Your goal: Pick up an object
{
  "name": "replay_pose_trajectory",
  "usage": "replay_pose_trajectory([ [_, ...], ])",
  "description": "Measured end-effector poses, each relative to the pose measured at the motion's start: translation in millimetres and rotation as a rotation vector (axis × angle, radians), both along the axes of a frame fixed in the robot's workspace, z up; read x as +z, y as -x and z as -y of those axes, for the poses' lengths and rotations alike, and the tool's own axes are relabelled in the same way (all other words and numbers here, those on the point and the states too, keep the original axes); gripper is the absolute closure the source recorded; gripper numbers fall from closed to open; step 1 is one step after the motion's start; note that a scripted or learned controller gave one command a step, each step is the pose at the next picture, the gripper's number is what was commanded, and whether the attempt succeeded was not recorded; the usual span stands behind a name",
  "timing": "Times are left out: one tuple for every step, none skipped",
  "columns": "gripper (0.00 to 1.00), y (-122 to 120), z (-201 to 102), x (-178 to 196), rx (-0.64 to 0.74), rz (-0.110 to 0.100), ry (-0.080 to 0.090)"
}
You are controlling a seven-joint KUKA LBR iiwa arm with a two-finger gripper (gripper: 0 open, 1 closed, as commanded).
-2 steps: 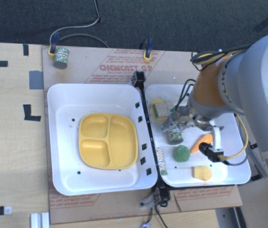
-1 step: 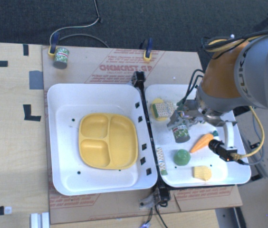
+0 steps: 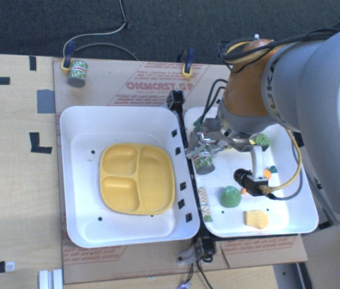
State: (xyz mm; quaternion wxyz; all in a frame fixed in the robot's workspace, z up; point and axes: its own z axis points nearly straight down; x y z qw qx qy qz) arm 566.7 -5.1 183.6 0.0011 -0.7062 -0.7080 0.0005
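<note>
I keep the end effector [image 3: 205, 152] centred over the small speckled green object [image 3: 204, 161] by the right bin's [image 3: 290, 224] left wall, though I cannot tell its opening.

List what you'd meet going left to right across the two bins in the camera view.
Left bin → yellow divided plate → right bin, holding green round object → yellow block.

Dark carpet [image 3: 49, 11] behind; pale wooden bench [image 3: 13, 191] with brown cardboard [image 3: 152, 83].
</note>
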Motion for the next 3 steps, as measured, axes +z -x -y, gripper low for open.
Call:
replay_pose_trajectory([
  [1.0, 45, -33, 0, 0.0, -0.001, 0.001],
  [1.0, 40, -91, 0, 0.0, -0.001, 0.001],
  [1.0, 26, 6, 0, -0.004, 0.0, 0.003],
])
